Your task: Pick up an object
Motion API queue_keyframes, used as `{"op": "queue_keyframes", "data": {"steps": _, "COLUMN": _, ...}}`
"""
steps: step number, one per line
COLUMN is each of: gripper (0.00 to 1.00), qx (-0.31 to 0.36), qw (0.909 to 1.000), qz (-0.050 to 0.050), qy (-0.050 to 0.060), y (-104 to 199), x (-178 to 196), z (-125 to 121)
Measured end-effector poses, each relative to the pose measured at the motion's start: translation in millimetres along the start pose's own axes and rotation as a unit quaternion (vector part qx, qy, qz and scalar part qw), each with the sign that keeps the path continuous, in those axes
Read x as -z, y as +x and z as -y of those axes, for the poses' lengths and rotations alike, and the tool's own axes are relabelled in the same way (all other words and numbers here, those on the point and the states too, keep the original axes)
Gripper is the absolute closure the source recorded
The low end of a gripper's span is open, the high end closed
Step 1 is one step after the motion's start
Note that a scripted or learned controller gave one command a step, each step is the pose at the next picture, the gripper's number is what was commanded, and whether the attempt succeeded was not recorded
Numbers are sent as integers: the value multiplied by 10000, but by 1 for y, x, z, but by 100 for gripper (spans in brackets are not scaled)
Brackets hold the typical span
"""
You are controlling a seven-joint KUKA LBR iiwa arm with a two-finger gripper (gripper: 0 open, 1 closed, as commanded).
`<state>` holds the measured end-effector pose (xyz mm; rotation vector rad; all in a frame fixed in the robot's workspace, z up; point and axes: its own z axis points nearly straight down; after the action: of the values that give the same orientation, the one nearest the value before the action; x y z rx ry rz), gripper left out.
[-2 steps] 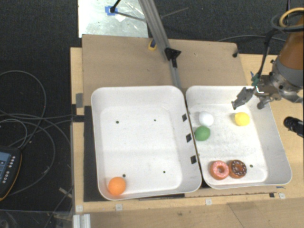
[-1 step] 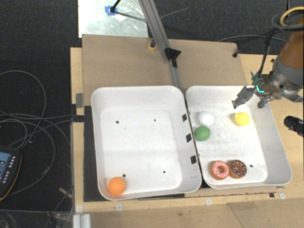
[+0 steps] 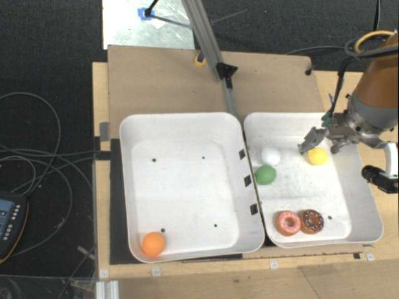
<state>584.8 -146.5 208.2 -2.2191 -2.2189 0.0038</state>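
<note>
In the left shallow white plastic bin (image 3: 134,167), a small orange ball (image 3: 153,244) sits alone in the near left corner, well apart from everything else. Across the divide between the bins, the right shallow white plastic bin (image 3: 368,229) carries the rest. A small white ball (image 3: 270,156) lies near its left edge, with a round green ball (image 3: 265,175) touching or just beside it on the near side. Toward the near edge, a pink-frosted toy doughnut (image 3: 288,222) and a brown chocolate-frosted toy doughnut (image 3: 312,221) lie side by side, touching. Further right, toward the far right corner, a small yellow ball (image 3: 317,156) sits directly under the grey two-finger gripper (image 3: 325,141), whose fingers look spread to either side of the ball's far half, with nothing pinched between them.

The yellow ball seems the likely target. The risk, as I judge it, is that a round, smooth ball will squirt out sideways if the fingers close off-centre, or roll toward the bin wall if one fingertip touches first. A shallow descent could also close the fingers above its widest part and lose it on the lift.

The bins rest on a pale wooden bench (image 3: 187,80) with a slanted metal pole (image 3: 206,30) crossing its far edge. Dark carpet (image 3: 50,42) and loose cables surround it, with a handheld controller (image 3: 9,220) at the left.
</note>
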Motion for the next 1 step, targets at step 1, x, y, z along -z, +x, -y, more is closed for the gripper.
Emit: {"op": "queue_keyframes", "data": {"steps": 1, "gripper": 0, "qx": 5, "qw": 10000, "qz": 1, "qy": -6, "y": -1, "x": -43, "z": -4}}
